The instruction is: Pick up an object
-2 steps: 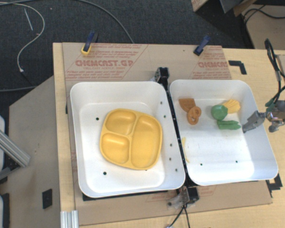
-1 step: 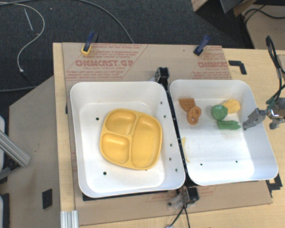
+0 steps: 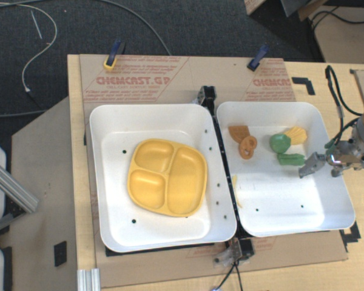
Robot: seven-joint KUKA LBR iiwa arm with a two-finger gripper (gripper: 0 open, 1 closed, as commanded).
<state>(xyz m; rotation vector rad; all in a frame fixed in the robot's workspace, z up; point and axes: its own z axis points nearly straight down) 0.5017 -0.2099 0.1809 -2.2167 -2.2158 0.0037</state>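
The right bin holds several small objects in its far half. A brown toast-shaped piece lies beside a brown pretzel. To their right are a green round piece, a green long piece and a yellow ridged piece. My gripper hangs low at the bin's right side, just right of the green long piece. It is open and nothing sits between its fingers.
The left bin holds a yellow divided plate. A black clamp sits between the bins at the back. Cables run along the bench's right side. The near half of the right bin is bare white floor.
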